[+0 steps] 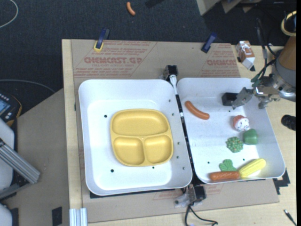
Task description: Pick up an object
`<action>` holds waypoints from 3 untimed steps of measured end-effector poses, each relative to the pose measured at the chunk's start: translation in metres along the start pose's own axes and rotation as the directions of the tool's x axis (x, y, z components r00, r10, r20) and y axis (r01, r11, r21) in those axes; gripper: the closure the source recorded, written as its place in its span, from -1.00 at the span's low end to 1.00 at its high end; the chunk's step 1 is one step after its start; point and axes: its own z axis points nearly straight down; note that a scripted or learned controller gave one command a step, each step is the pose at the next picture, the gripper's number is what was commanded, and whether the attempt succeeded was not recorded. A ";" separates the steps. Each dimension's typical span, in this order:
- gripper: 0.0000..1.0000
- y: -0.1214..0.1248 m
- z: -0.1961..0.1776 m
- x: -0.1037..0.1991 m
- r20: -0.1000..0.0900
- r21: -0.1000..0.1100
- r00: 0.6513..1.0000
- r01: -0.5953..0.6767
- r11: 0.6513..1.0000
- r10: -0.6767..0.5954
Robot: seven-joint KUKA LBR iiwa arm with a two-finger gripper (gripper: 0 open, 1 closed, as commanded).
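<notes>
The gripper [253, 96] hangs over the right bin [207, 147] at about 1 o'clock; whether it is open or closed cannot be told. Toward 5 o'clock lie a corn cob [252, 167] and an orange toy [225, 175], broccoli [234, 144] sits near the centre, and a sausage [196, 110] lies at 10 o'clock.

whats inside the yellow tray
Nothing visible in the three compartments of the yellow tray. The floor of the left bin beneath it is covered, so unseen.
</notes>
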 end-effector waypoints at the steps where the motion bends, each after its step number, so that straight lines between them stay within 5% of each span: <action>1: -1.00 -0.006 0.063 0.002 -0.001 0.001 1.000 0.000 1.000 0.000; 2: -1.00 -0.007 0.116 0.003 0.000 -0.002 1.000 0.001 1.000 -0.001; 3: 1.00 -0.005 0.102 0.002 0.003 -0.009 1.000 -0.001 1.000 0.001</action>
